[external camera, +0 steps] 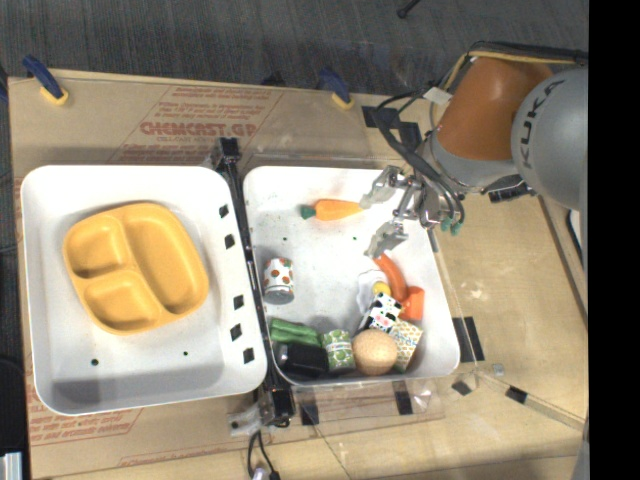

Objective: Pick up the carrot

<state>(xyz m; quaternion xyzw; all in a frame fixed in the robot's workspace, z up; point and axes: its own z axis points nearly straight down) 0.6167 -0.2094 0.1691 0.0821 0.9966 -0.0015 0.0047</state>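
Carrot (pixel 336 209): small, orange with a green top, lying flat, leaf end pointing left, near the right bin's (pixel 300 180) far wall.

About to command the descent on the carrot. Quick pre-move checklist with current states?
1. Carrot in sight, lying flat on the floor of the right bin: ok.
2. Carrot free of neighbours, small can well apart: ok.
3. Gripper over the carrot: not ok, it sits beside the carrot's tip, toward the arm.
4. Gripper holding nothing: ok.
5. Finger opening wide enough: cannot tell.
6. Yellow tray in the left bin, out of the path: ok.
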